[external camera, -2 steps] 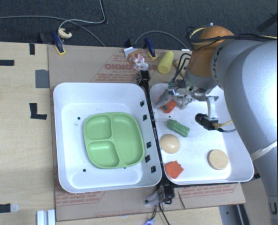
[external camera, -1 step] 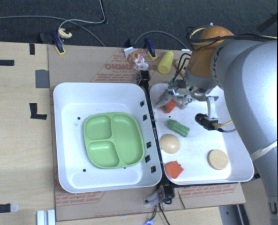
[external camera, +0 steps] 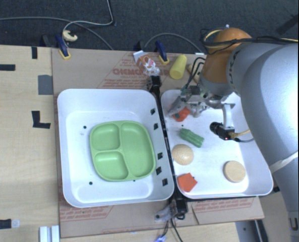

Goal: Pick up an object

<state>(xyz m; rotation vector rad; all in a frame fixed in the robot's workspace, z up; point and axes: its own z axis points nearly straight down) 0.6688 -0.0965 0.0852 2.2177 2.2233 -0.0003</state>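
Camera view: the grey arm (external camera: 270,100) reaches in from the right, and its hand (external camera: 185,105) hangs low over the far left corner of the right bin (external camera: 210,188). Whether the hand is apart or together cannot be told. A small orange-red piece (external camera: 181,116) lies just beside it. Nearer lie a green pickle-like piece (external camera: 192,137), a pale bun (external camera: 182,154), a red block (external camera: 187,182) and a tan round disc (external camera: 234,171). The left bin (external camera: 71,135) holds a green divided plate (external camera: 122,150).
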